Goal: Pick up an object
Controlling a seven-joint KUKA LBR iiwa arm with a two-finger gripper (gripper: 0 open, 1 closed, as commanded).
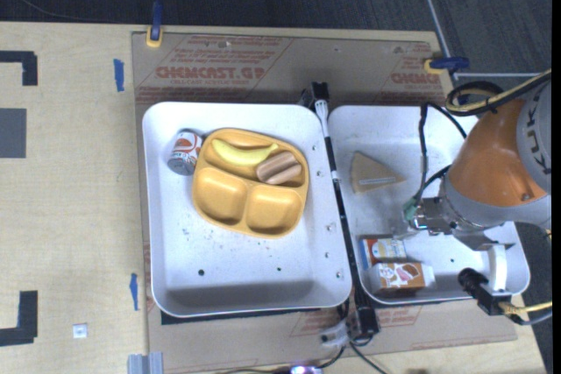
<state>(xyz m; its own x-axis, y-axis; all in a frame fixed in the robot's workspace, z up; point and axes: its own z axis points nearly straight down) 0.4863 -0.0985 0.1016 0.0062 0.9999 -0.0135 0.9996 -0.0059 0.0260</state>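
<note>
One carton (399, 265) just left-below arm wrist (429, 216), right bin (386, 136).

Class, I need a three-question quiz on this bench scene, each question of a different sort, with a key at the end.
1. True or false: the yellow divided tray lies in the left bin.
2. Multiple choice: what lies beside the banana in the tray's top compartment? A) a sausage B) a spoon C) an apple
3. Short answer: name the object in the left bin that rests against the tray's upper left edge.

Key
1. True.
2. A, the sausage.
3. The small can, lying on its side.

The wedge-shaped piece and the small carton lie in the right bin, where the arm reaches in.
</note>
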